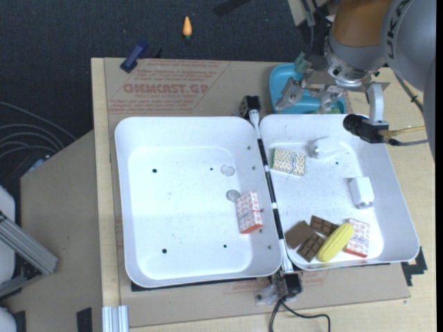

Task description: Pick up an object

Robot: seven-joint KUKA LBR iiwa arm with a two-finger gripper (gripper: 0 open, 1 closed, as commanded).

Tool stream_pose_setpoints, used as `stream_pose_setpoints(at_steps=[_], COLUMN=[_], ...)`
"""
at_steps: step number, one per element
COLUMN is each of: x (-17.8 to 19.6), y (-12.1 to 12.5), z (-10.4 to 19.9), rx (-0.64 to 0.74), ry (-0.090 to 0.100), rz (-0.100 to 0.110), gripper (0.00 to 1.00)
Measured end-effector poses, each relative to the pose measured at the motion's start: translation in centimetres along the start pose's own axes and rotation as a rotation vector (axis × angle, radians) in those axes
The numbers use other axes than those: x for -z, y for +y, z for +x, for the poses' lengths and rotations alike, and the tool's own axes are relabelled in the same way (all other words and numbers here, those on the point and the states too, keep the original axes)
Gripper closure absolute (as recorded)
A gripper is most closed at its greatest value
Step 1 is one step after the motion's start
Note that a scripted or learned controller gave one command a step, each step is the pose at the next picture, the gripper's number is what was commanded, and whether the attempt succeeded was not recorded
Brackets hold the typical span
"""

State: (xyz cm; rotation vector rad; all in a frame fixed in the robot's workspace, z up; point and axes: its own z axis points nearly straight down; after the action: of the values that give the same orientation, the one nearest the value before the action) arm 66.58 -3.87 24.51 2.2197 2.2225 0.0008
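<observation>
Above the far edge of the right bin (387, 185), my hand (313, 97) hung over the counter (180, 81), just beyond the bin's rim and beside a light blue object (282, 83) that lay there. Whether my hand was spread or closed I could not tell from this slanted view, and I could see nothing clearly caught in it.

Inside the right bin, a small patterned box (289, 162) lay near the divider at the far side. A small white cup-like piece (320, 148) sat close by, and a white cylinder (360, 191) rested toward the right wall. At the near end, a yellow corn cob (335, 242) lay tilted across the dark chocolate bars (306, 236), touching them, with a red-and-white packet (358, 238) just beside it on the right.

Over in the left bin (173, 185), a red-and-white carton (249, 211) lay near the divider, toward the near half, well apart from my hand.

Beyond the counter, on the dark floor, were a small orange object (187, 26) and a blue one (133, 57) at the counter's far-left corner.
</observation>
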Motion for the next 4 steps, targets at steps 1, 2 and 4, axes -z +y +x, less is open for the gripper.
stream_pose_setpoints(at_steps=[1,2,4], x=[-3.4,-6.1,-5.0], y=[0.0,0.0,0.1], z=[5.6,1.3,1.3], rx=[0.000,-0.003,-0.002], ry=[0.001,0.000,0.000], rz=[0.004,0.005,0.002], gripper=[0.00,0.00,0.00])
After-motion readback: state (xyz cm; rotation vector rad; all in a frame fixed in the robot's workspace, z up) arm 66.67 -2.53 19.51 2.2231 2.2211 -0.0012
